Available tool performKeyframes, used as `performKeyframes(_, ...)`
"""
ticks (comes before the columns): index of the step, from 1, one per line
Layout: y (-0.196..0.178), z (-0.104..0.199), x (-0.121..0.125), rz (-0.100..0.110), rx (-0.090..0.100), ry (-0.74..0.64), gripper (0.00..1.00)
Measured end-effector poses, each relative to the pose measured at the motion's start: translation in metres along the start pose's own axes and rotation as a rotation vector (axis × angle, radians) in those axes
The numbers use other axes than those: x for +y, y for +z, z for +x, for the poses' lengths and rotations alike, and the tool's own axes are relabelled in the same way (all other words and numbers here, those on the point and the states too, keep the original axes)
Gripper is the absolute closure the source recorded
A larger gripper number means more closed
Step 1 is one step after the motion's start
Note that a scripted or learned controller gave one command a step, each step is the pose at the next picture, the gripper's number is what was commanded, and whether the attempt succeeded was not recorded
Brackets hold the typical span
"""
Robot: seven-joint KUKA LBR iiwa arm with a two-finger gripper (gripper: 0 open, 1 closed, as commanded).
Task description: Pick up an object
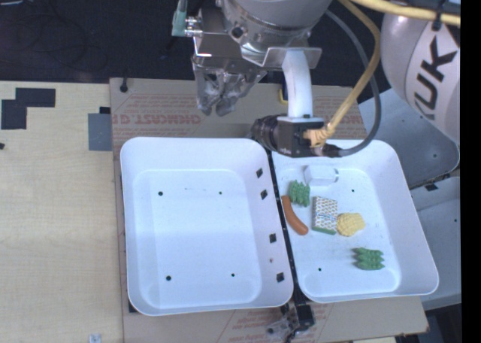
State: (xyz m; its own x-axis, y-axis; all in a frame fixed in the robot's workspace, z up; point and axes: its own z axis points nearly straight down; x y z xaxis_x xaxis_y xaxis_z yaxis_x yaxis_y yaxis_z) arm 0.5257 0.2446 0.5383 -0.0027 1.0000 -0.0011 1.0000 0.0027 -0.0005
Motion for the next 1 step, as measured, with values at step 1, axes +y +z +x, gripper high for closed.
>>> performKeyframes(1,0.0012,-0.0006,-0.0024,0.004,-0.001,-0.001,1.00)
